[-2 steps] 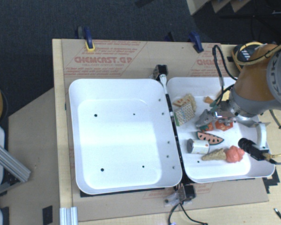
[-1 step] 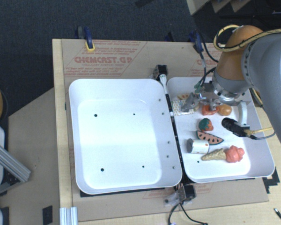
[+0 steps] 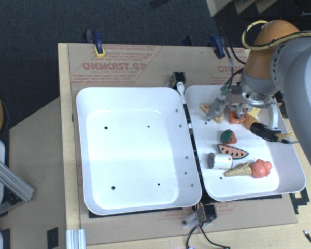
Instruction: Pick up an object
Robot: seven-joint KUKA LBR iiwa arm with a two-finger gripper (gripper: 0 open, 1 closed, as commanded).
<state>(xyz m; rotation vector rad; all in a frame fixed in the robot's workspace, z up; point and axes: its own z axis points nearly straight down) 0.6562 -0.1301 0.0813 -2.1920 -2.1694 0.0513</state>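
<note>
over the right bin [image 3: 295, 183], the hand [image 3: 229, 109], grip unclear, hangs just above a red-orange toy [image 3: 237, 118].

I'm seeing the toys all lying in the right bin [image 3: 295, 183]. A watermelon slice [image 3: 233, 150], red with a green rind, is lying flat near the bin's middle. A small red and green strawberry [image 3: 228, 136] is sitting just above it. Below it, a grey and white cylinder [image 3: 219, 161] is lying on its side, and an ice cream cone [image 3: 250, 168] with a pink scoop is lying beside that, toward the bin's near edge.
</note>
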